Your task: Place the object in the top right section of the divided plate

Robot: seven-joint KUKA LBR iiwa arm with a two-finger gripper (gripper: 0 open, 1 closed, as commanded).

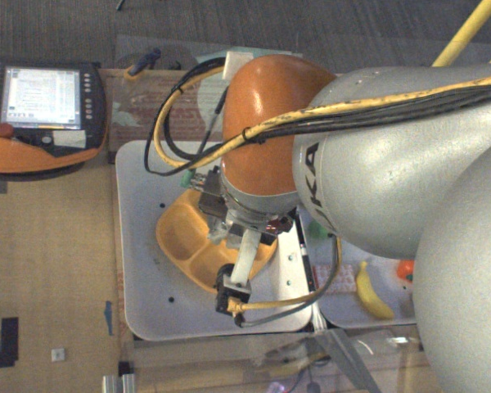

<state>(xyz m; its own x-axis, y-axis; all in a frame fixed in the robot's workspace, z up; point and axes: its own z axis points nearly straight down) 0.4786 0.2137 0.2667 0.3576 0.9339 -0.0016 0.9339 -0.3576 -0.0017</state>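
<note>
Divided plate [182, 237]: yellow, lay in the left bin [139, 219]. Its right half was hidden under the wrist, so the top right section could not be seen.
Arm [376, 162]: reached in from the plate's right, with the orange band [270, 113] bent down over the plate and the wrist aimed steeply at the plate's right side, probably to work above the target section.
Gripper [247, 224]: low over the plate's right part. I could not tell whether it was open or closed, or whether it carried anything.
Task's thing: not certain. A banana [373, 291] lay in the right bin [352, 309], well right of the plate, and was possibly the one meant.
</note>
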